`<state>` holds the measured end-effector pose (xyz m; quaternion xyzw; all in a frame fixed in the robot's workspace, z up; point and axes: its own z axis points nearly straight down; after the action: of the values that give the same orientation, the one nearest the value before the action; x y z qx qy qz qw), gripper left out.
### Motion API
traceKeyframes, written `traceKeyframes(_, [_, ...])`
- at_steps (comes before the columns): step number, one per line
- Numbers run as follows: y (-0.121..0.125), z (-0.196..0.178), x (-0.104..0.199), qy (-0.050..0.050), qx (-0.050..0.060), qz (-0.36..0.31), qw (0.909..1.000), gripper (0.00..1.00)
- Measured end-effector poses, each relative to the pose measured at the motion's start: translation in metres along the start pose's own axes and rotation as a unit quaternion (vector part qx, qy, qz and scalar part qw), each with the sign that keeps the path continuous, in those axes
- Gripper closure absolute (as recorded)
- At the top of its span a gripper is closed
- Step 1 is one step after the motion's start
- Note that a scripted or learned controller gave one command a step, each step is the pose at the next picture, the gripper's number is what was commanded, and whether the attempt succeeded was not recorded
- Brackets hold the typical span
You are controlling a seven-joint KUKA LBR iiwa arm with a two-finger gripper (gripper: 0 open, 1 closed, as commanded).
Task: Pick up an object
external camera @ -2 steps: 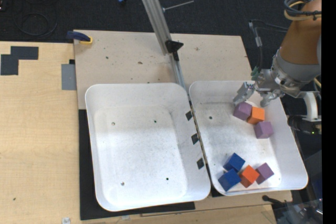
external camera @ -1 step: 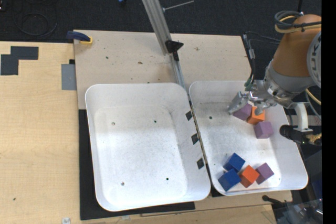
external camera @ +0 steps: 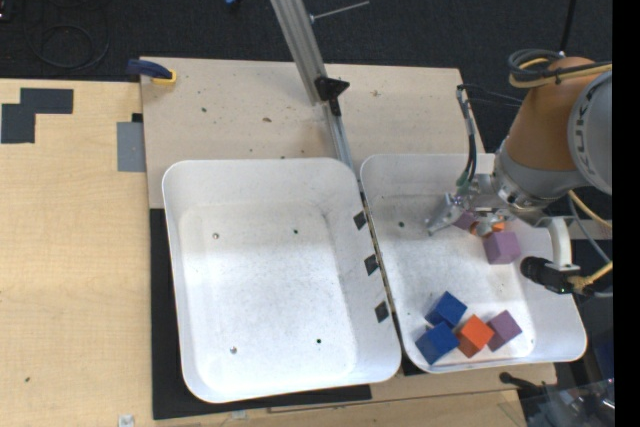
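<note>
One purple block [external camera: 502,245] sits tilted beside the pincer [external camera: 470,218]; its grip state unclear.

- I see an aluminium rail [external camera: 296,23] slanting from the dark floor down to the seam between the bins.
- A blue-and-yellow clamp [external camera: 152,71] grips the bench's [external camera: 240,110] far-left corner.
- Grey [external camera: 129,146] and dark [external camera: 34,110] patches mark the pale side table [external camera: 70,265].
- Cables [external camera: 62,43] lie coiled on the floor.

One fixed camera above the bench [external camera: 300,105] — slanted downward (both bins [external camera: 270,375] whole), moderately near.
</note>
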<state>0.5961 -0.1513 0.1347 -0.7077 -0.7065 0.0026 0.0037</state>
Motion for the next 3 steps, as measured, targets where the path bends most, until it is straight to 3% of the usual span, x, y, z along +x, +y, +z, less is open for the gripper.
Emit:
traceKeyframes(1, [0.001, -0.013, -0.001, 0.000, -0.002, 0.003, 1.0000, 1.00])
traceKeyframes(3, [0.003, -0.106, -0.010, -0.001, -0.006, 0.000, 1.0000, 1.00])
